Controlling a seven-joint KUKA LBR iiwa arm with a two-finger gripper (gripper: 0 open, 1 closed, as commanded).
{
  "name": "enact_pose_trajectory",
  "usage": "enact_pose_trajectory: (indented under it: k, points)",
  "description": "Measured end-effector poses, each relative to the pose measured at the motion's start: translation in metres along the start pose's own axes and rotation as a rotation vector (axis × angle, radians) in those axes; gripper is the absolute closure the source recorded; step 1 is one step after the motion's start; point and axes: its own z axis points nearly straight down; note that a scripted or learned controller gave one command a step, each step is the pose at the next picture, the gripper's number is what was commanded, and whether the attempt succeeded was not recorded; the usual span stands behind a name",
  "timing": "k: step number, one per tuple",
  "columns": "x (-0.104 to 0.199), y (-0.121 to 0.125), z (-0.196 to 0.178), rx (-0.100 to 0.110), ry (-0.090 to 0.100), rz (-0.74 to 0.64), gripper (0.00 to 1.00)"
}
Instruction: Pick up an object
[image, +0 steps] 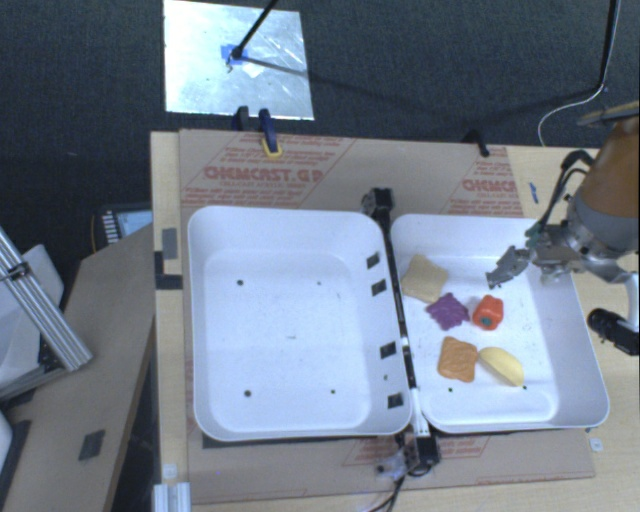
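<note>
The right bin (570, 330) holds several toy foods. A pale tan slice (425, 277) lies near the divider, with a purple piece (448, 310) just below it. A red-orange pepper (488, 312) sits beside the purple piece. Toward the front lie an orange-brown toast piece (458, 358) and a yellow lemon-like piece (503, 365). My gripper (505, 268) reaches in from the right and hangs just above and slightly right of the pepper. Nothing shows in its grasp.
The left bin (215, 400) stands beside the right one, split from it by a black-clipped divider (395, 320). Both rest on a cardboard sheet (290, 165). A metal plate (238, 60) lies at the back, and cables run behind the arm.
</note>
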Motion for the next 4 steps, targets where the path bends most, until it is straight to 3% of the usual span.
enact_pose_trajectory:
  k: [1, 2, 3, 4]
  points:
    - [0.027, -0.009, 0.123, 0.003, 0.001, -0.001, 0.00]
    - [0.025, -0.006, 0.107, -0.004, -0.002, -0.001, 1.00]
    - [0.055, 0.001, 0.116, -0.011, -0.005, -0.002, 1.00]
    - [-0.028, -0.084, 0.117, -0.010, -0.003, 0.008, 1.00]
